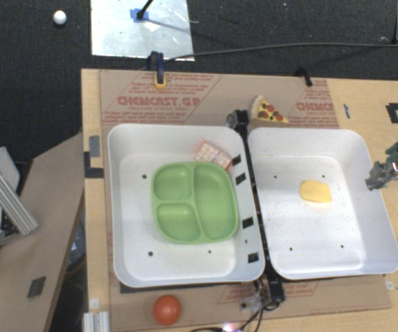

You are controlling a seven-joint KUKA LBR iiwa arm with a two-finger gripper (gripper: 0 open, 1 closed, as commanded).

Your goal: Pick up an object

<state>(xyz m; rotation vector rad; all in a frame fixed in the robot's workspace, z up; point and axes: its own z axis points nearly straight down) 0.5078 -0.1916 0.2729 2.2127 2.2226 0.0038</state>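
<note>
Claw (385,171) hung at right bin's (365,254) right rim, holding nothing visible; grip width impossible to tell. Yellow object (315,191) lay in right bin, right of centre, apart from claw. Green divided plate (194,202) sat in left bin (133,254), pink packet (214,154) touching its upper edge.

A small pale-yellow rounded lump, soft-edged like a piece of toy food (315,191), lies flat on the floor of the right-hand shallow white bin (365,258), right of the frame's centre. It sits in the bin's upper middle, apart from every wall, with nothing touching it.
</note>
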